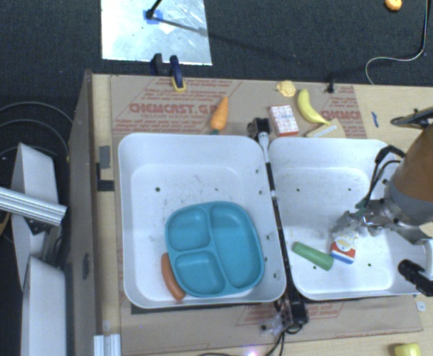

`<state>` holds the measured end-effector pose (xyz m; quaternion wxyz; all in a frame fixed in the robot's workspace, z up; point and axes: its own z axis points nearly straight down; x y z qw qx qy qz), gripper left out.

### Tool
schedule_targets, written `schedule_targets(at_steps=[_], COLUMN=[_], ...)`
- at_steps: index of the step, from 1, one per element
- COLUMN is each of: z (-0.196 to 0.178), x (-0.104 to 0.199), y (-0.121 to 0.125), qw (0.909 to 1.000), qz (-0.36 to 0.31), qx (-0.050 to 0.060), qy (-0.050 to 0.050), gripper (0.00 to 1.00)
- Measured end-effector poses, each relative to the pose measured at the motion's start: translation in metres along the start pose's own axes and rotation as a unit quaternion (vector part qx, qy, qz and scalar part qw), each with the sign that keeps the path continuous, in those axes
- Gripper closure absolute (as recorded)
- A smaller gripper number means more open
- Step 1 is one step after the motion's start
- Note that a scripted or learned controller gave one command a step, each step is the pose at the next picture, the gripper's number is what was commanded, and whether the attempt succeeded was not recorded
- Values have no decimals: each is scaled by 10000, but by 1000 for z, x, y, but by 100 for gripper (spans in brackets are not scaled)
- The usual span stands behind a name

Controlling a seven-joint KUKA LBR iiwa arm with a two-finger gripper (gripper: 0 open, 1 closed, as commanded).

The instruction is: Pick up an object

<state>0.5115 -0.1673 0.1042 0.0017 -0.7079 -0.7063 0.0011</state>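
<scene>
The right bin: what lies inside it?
Inside the right bin lie a green cylinder and a small red, white and blue carton. The gripper hangs over the carton and covers its upper part.

You see even, bright overhead light; the two shallow white plastic bins [202, 154] glare slightly, shadows are soft, and detail is mildly blurred throughout.

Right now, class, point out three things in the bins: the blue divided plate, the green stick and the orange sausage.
blue divided plate [213, 248]: camera view, on its middle ridge.
green stick [312, 255]: camera view, middle of its length.
orange sausage [172, 277]: camera view, middle of its body, beside the plate.
</scene>
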Motion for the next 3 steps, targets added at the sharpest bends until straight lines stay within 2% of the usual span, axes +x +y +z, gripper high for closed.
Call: schedule_targets(at_steps=[1, 2, 3], z=[21, 9, -84], x=[50, 49, 122], y=[-26, -24, -3], qw=[10000, 10000, 10000], qz=[-38, -29, -56], qx=[-13, -38, -57], qy=[5, 2, -5], gripper=[0, 100, 100])
